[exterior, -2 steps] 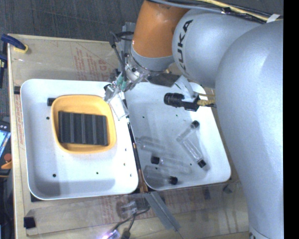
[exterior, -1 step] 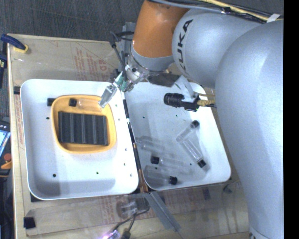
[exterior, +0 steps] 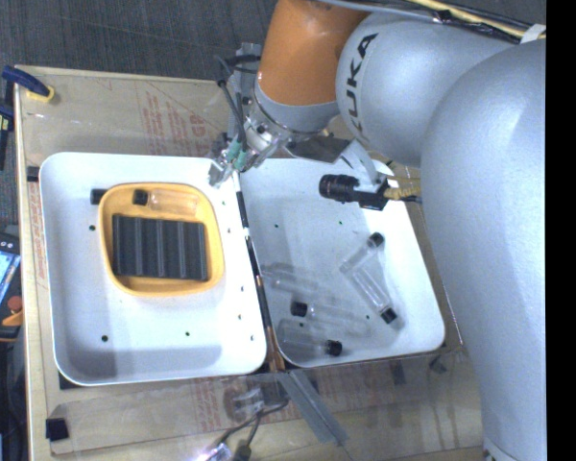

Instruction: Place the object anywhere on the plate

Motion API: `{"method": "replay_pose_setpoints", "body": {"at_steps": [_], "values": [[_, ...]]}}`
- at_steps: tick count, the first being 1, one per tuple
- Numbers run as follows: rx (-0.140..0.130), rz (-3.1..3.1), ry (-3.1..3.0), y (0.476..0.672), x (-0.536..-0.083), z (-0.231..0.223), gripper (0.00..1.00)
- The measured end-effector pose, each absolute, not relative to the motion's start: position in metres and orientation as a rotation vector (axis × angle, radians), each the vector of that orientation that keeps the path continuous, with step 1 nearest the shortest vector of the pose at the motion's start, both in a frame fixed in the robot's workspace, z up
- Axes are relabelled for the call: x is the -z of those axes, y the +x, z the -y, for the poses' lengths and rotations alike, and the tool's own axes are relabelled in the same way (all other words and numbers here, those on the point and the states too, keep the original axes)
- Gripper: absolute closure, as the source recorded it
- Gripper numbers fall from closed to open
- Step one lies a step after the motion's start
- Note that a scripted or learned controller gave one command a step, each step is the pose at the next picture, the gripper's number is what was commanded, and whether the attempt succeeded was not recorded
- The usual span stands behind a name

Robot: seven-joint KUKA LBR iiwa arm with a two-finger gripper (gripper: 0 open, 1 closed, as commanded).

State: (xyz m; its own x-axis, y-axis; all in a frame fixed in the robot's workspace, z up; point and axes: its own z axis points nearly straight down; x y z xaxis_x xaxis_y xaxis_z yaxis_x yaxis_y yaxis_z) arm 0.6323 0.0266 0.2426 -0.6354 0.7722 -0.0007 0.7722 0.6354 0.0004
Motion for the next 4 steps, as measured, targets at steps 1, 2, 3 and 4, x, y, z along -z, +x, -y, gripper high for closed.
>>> {"method": "replay_pose_setpoints", "body": {"at_steps": [1, 2, 3, 4], "values": [[0.0, -2.84, 1.34, 0.632, -0.243, -0.027, 0.0], [-0.002, -2.84, 1.34, 0.633, -0.253, -0.027, 1.0], [0.003, -2.965, 1.045, 0.587, -0.269, -0.038, 1.0], [0.0, -3.051, 0.739, 0.611, -0.343, -0.065, 1.0]]}}
